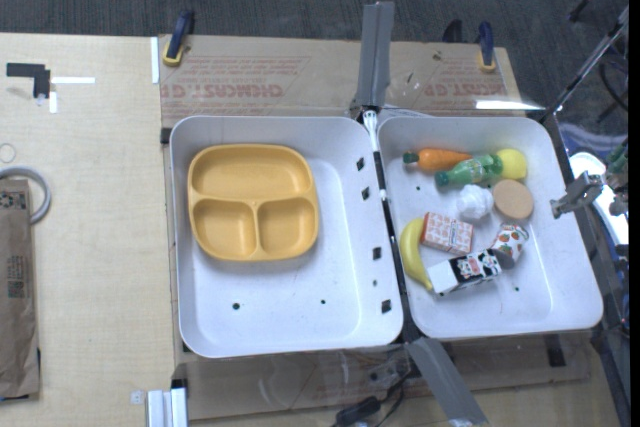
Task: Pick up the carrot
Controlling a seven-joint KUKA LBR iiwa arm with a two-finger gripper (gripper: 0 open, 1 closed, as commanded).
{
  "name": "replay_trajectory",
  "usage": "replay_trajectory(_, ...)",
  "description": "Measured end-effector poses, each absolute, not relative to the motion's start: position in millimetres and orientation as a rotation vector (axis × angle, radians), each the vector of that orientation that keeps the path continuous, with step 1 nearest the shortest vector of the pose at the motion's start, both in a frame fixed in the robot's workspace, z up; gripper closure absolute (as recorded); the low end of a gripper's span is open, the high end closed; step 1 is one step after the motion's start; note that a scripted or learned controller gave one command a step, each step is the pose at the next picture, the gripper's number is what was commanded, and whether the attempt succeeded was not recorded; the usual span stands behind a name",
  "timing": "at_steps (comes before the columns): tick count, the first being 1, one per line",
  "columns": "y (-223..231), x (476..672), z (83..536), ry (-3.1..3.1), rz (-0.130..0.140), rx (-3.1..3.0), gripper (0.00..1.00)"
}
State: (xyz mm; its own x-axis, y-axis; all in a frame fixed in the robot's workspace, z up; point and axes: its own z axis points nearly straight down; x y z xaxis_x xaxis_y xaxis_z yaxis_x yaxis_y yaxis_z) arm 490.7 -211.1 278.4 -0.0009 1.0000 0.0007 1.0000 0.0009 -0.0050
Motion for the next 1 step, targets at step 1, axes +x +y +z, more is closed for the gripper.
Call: replay_trajectory(1,-222.1,542.6,274.4,-2.243,0.003,-2.2,0.0)
